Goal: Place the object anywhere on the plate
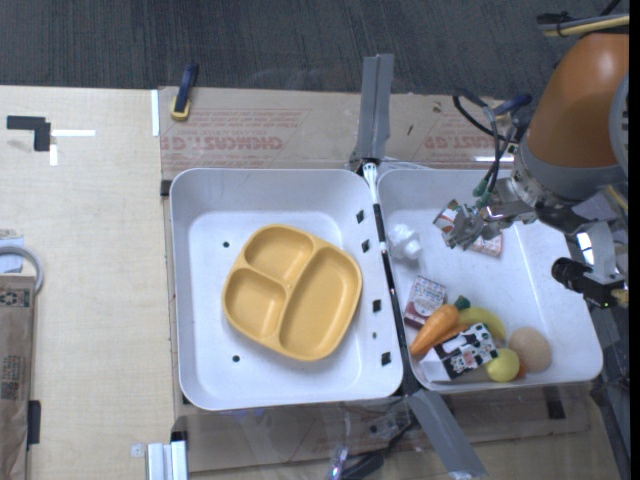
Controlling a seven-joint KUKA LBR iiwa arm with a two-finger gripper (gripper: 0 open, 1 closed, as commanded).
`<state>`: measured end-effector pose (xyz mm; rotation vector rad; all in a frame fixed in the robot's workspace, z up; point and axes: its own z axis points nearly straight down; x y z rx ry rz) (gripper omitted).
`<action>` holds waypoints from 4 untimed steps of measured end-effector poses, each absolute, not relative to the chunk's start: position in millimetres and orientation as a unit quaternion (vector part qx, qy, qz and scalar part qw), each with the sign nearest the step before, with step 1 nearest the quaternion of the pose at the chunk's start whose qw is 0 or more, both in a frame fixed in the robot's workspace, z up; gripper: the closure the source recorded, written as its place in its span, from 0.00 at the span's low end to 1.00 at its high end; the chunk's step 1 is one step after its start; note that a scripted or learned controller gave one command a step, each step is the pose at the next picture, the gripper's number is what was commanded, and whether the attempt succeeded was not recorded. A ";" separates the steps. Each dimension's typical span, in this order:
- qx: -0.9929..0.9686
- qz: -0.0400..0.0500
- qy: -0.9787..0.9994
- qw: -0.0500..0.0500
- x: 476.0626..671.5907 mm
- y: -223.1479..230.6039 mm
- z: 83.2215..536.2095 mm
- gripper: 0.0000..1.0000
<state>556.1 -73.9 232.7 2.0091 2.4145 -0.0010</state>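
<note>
Plate point(292, 291), yellow, three-compartment and plastic, is seen in the camera view lying in the left white bin point(190, 298), its long axis running diagonally. The gripper point(468, 226) is seen over the right white bin point(590, 363), well apart from the plate and to its right. A small crumpled packet point(452, 217) is seen at the fingertips, though whether it is pinched cannot be told. A leftward carry across the divider is judged necessary.

The arm point(585, 98) runs off the right edge; end effector point(470, 226) fingers indistinct.
</note>
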 end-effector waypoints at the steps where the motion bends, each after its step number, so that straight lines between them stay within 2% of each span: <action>1: 0.562 -0.001 0.827 0.000 578.6 -7.8 232.4 1.00; 2: 0.555 -0.002 0.832 -0.001 576.4 64.5 189.9 1.00; 3: 0.447 -0.001 0.894 -0.001 519.7 74.9 190.8 1.00; 4: 0.447 -0.001 0.894 -0.001 519.8 74.7 190.8 0.00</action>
